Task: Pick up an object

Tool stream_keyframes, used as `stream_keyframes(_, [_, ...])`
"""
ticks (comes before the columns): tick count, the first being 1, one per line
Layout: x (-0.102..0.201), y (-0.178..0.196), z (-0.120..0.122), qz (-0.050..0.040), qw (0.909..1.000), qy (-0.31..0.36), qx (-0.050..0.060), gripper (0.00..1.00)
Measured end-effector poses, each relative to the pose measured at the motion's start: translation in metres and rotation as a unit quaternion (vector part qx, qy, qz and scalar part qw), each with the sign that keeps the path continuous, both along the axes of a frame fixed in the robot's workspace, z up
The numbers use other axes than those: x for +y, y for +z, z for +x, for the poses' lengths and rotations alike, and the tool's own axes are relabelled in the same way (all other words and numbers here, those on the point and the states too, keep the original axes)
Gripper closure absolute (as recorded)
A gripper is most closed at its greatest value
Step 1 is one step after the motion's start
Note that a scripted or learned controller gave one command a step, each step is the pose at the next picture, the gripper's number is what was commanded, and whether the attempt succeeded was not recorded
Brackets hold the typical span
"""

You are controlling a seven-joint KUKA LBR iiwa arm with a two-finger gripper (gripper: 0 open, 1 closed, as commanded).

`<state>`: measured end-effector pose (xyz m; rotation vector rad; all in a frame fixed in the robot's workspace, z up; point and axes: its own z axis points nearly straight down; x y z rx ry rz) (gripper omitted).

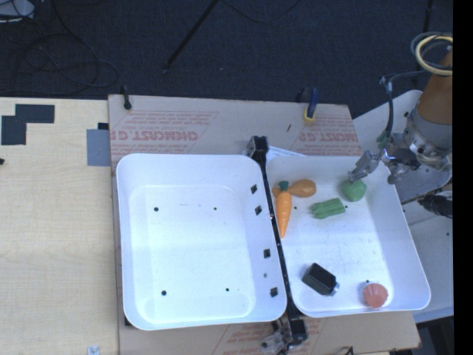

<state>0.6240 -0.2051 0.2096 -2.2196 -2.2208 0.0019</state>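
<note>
**Closing in on the green ball at the right bin's far edge**

Tool (376, 163) parked over the right bin's (403, 228) far right rim, fingers spread apart, nothing between them. Nearest thing to that rim: green ball (354, 190), just inside it and just below the nearer fingertip, apart from it as far as can be judged. Further in from the rim: green pickle (327, 208), then orange lump (301, 188), then carrot (282, 211) hard against the divider. Toward the near end from the rim: black block (320, 279) and pink ball (375, 295), well apart from the tool.

Best bet, the green ball. Worth centring over it before descending, so both fingers straddle it rather than one landing on top. Round shape, likely to roll if nudged off-centre. Close only once low enough to catch its widest part. Wall close by: worth keeping the outer finger inside the rim. Straight lift afterwards, slow, to check for a real hold.
</note>
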Motion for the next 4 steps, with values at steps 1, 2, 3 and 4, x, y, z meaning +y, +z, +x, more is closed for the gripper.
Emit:
stream_keyframes(1, [0.000, 0.010, 0.000, 0.0002, 1.0000, 0.001, 0.000, 1.00])
stream_keyframes(2, [0.071, 0.046, -0.054, 0.0017, 1.0000, 0.002, 0.001, 1.00])
stream_keyframes(3, [0.163, 0.129, -0.081, 0.0009, 1.0000, 0.004, -0.003, 1.00])
stream_keyframes(4, [0.255, 0.220, -0.121, 0.0006, 1.0000, 0.004, -0.003, 1.00])
